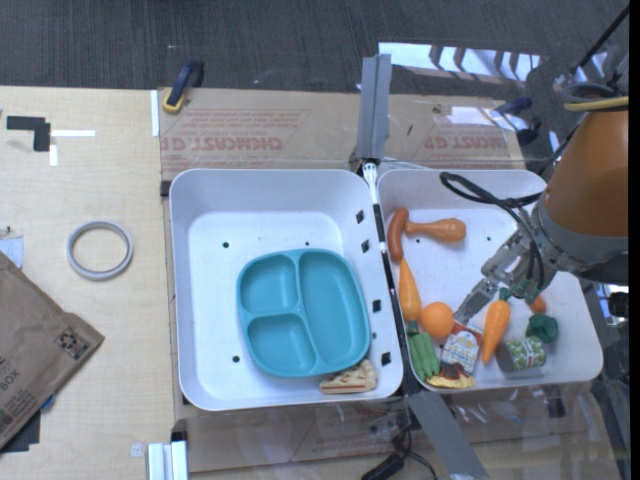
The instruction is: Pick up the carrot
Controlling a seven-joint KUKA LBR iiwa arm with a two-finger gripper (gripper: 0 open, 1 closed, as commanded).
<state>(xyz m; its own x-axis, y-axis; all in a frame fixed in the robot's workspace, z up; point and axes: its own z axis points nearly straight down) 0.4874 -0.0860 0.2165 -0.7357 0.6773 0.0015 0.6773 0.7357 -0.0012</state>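
A roll of tape [100, 249] is seen on the bare bench at the far left, with a brown paper bag [35, 343] below it, both well apart from the bins. The left bin [200, 298] is occupied by a teal divided plate [302, 311], and a slice of pizza [349, 378] is wedged between the plate and the bin's near wall; open white floor is left along the far and left sides. Across the divider, the right bin [500, 193] is crowded. A red sausage [398, 232] and a tan drumstick [436, 231] are found near the far wall, an orange cone-shaped piece [408, 288] along the divider, and an orange ball [437, 320] beside it. A green vegetable [423, 354] and a small packet [459, 352] are laid near the front wall. The carrot [494, 330] is seen right of the ball, tilted, its leafy end up by the gripper [490, 290]. The claw is lowered just left of the carrot's top, its fingers narrowly parted with nothing clearly between them. A clear wrapped item [523, 352] and a green broccoli piece [542, 329] are crowded against the carrot's right side, close to the bin's right wall.
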